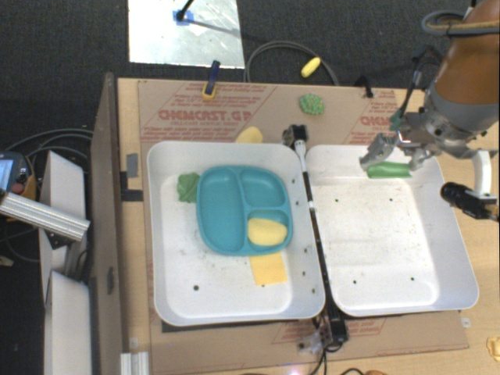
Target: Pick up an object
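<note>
My gripper (394, 156) hangs over the far edge of the right bin (391, 287). A long green piece (388, 170) lies right under its tip, touching or nearly touching it; whether it is gripped I cannot tell. In the left bin (168, 287) sits a teal divided plate (234, 209) with a yellow rounded object (267, 231) in its near right section. A green leafy piece (187, 187) rests at the plate's left side. A flat yellow square (269, 269) lies just in front of the plate.
Outside the bins, on the cardboard behind them, lie a yellow lump (250, 136), a green round object (312, 104) and a blue-and-yellow tool (211, 80). A black part (469, 200) juts in over the right bin's right rim.
</note>
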### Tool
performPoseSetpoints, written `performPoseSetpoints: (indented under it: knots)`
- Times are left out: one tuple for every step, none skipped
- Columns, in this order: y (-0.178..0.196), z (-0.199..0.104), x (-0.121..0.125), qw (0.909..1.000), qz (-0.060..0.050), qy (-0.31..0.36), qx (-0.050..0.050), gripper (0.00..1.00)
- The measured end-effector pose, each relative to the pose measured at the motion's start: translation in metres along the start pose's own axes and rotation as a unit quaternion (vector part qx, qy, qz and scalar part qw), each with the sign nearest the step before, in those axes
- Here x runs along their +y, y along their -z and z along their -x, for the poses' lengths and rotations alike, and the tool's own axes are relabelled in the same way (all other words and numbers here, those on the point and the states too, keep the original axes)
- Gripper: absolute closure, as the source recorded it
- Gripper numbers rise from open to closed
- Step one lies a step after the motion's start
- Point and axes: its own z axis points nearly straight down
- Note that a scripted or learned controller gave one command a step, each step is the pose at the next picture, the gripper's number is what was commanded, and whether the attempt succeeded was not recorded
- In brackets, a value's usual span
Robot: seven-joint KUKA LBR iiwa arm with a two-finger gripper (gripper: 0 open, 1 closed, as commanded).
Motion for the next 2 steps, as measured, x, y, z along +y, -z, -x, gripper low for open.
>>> performPoseSetpoints:
  knots:
    - [-0.057,0.038,0.025,1.0,0.0,-0.001,-0.001,0.0]
    - [-0.185,0.078,0.079,1.0,0.001,0.0,-0.001,0.0]
